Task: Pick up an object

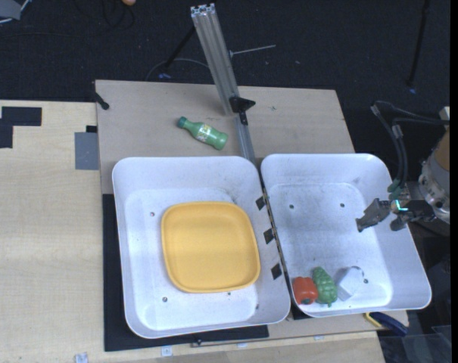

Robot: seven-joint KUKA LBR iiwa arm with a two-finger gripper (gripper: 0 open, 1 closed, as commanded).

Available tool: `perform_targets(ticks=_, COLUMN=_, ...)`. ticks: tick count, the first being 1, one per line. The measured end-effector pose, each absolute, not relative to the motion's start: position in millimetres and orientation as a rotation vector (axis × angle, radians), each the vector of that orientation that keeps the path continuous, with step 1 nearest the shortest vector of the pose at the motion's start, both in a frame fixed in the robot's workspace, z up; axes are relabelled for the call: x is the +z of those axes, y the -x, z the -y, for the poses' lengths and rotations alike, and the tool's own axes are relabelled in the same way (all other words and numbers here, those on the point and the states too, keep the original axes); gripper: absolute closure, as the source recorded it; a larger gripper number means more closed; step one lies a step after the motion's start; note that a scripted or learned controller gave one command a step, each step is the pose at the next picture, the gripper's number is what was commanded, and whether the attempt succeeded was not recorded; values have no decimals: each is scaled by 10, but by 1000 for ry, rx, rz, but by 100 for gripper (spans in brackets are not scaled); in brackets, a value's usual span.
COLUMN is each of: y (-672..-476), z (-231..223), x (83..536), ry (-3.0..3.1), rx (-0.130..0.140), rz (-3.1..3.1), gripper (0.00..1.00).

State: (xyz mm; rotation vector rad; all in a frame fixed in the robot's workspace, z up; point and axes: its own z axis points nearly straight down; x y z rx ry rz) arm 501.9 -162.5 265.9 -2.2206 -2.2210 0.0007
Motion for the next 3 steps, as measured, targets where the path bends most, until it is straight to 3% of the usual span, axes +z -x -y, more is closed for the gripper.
perform_targets(ticks=1, y=-5019, z=1625, x=2659, ry=2221, rx=1, rz=2221, gripper=0)
perform_targets(ticks=3, y=-5041, z=1604, x=1420, ry=2217, rx=5, rz=2218, gripper=0)
